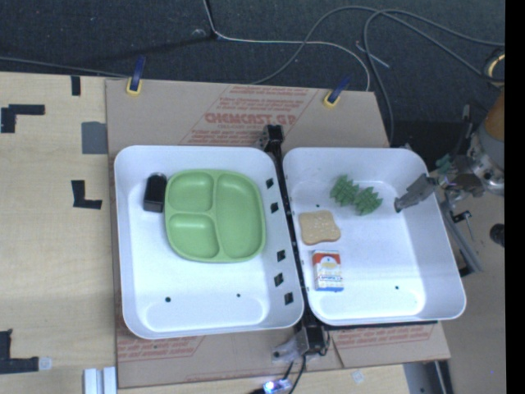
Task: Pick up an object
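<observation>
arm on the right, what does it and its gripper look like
At the picture's right edge, the arm shows a grey metal wrist with an orange band above it. A cluster of small dark and silvery parts with a teal spot sits at the wrist. The gripper is a slim, dark grey finger piece.

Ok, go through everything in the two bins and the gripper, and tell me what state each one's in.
Green divided plate: flat in left bin, compartments bare.
Black block: beside plate's left edge.
Green leafy toy: lying in right bin.
Toast slice: lying flat.
Small carton: lying flat.
Gripper: over right bin's right side, holding nothing.
</observation>
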You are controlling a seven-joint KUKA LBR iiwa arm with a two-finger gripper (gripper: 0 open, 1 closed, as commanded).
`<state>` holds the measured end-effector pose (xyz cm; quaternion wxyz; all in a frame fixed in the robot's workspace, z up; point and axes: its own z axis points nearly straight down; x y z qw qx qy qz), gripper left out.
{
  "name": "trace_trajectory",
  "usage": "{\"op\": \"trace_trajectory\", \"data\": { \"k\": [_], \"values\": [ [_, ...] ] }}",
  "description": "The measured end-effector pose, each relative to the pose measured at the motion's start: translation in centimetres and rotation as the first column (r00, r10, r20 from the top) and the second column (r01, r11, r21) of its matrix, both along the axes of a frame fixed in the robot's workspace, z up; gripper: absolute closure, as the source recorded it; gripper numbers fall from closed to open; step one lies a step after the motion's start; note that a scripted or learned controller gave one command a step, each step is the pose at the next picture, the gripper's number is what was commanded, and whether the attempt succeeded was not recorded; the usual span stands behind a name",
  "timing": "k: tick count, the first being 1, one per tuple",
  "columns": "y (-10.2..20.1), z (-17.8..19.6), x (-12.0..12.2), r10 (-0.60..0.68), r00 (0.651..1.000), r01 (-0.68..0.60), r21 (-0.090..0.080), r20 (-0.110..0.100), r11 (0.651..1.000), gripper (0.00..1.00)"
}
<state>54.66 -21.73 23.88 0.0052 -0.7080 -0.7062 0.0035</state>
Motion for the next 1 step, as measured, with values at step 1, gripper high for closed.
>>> {"op": "trace_trajectory", "data": {
  "k": [1],
  "values": [
    [0.03,0.61,0.25,0.003,1.000,-0.003,-0.003,0.011,1.000,0.00]
  ]
}}
